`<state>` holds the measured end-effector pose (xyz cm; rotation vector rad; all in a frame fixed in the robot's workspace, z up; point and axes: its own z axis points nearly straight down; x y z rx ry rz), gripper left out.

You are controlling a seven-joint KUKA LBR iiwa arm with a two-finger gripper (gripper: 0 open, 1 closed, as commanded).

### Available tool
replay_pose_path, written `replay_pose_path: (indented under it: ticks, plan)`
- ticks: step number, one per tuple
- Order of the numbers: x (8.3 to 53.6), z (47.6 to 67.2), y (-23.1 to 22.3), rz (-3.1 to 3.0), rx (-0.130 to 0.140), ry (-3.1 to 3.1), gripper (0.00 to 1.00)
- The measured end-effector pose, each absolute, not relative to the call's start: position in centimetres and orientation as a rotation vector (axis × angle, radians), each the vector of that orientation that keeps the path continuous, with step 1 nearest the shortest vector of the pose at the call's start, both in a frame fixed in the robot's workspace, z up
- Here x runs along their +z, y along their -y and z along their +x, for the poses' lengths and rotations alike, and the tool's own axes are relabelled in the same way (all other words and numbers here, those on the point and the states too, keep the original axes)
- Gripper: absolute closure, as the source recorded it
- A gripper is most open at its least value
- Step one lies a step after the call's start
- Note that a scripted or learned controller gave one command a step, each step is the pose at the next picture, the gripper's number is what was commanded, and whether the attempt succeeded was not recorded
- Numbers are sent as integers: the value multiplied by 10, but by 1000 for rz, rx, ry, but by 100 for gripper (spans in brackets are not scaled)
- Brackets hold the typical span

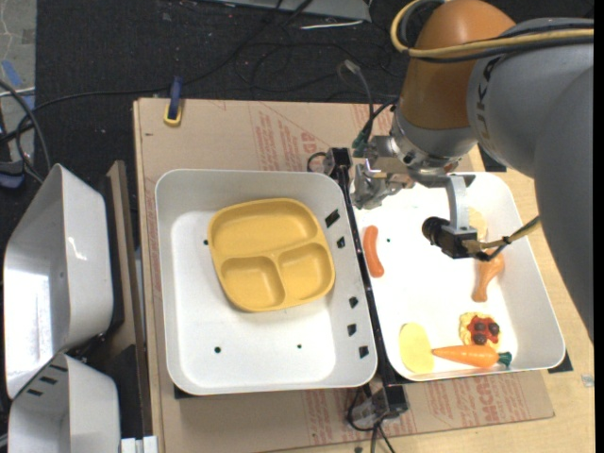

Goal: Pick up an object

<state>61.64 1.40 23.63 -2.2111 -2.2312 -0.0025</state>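
Sausage (374, 251), a small orange toy, lies in the bin on the view's right (415, 291), close to that bin's left wall. We see the grey arm (543, 78) reaching in from the right, its orange band (453, 59) above the wrist. The hand (376, 179) points down over the bin's upper left corner, just above the sausage and apart from it. We cannot tell whether the hand is open or closed, and we see nothing held in it.

Dark letters on the arm's grey casing are only partly in view. The cardboard sheet (236, 125) on the tabletop carries red print that is too faint for us to read.

The sausage's long axis runs nearly top to bottom in the view, its upper end leaning slightly left, toward the hand. A yellow divided plate (272, 253) sits in the left bin (189, 300).
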Motion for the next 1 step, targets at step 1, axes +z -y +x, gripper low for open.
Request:
replay_pose_path:
  ticks: [1]
  plan:
    - [225, 631, -70, -2212, -3, 2231, 100]
